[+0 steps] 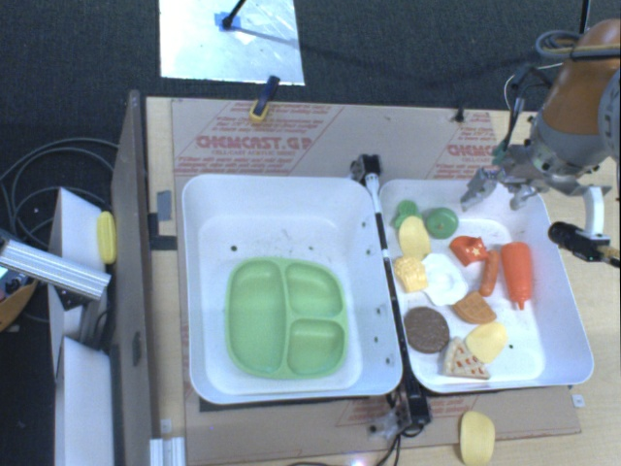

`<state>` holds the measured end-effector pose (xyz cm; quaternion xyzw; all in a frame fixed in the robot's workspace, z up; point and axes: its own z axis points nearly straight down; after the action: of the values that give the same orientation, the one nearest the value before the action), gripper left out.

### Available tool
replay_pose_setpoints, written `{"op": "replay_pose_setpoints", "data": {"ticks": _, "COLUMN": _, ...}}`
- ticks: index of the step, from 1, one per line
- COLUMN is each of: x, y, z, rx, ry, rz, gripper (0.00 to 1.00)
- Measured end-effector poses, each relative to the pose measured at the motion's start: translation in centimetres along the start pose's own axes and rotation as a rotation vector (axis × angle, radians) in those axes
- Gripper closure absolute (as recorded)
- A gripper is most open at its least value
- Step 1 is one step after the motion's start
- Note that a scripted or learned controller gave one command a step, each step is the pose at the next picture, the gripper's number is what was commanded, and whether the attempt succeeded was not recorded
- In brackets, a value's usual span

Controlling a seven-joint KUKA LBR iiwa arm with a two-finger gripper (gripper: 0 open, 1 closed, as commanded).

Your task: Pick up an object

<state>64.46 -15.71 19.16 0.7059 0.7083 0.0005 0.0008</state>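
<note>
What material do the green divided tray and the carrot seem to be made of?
The green divided tray looks like moulded plastic with a matte finish: one even colour, rounded compartment walls. The carrot looks like smooth toy plastic: uniform orange with a soft sheen. Foam or rubber cannot be ruled out.

My gripper hangs open at two o'clock over the right bin, above the carrot. A green tray lies in the left bin.

even, fairly bright overhead light; glare on the silver sheet; soft shadows; slightly grainy, mild blur.
</note>
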Motion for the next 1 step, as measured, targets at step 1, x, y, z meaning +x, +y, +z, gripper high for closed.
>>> {"op": "replay_pose_setpoints", "data": {"ticks": 1, "x": -0.07, "y": -4.27, "z": 5.50, "rx": 0.005, "ry": 0.001, "rz": 0.003, "gripper": 0.00}}
